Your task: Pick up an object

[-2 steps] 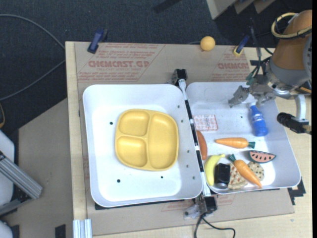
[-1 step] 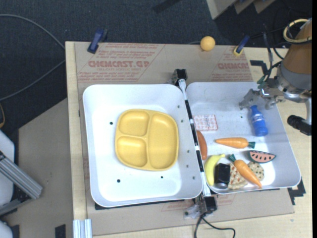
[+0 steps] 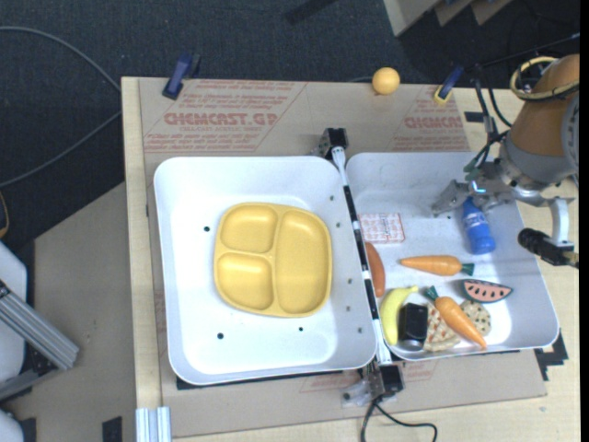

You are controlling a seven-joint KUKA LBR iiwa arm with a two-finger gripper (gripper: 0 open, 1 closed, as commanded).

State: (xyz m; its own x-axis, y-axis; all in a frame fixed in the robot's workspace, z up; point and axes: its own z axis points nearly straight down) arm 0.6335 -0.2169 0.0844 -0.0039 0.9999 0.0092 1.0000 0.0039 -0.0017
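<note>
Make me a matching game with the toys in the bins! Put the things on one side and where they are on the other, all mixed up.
Things:
1. yellow divided plate
2. blue bottle
3. watermelon slice
4. orange ball

Places:
A. outside the bins, on the board at the far edge
B. in the left bin
C. in the right bin, just under the gripper
D. in the right bin, near its right side, beside a carrot

Pairs: 1-B, 2-C, 3-D, 4-A

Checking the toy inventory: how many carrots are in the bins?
2, both in the right bin: one carrot lies mid-bin below the blue bottle; another sits near the front edge.
</note>
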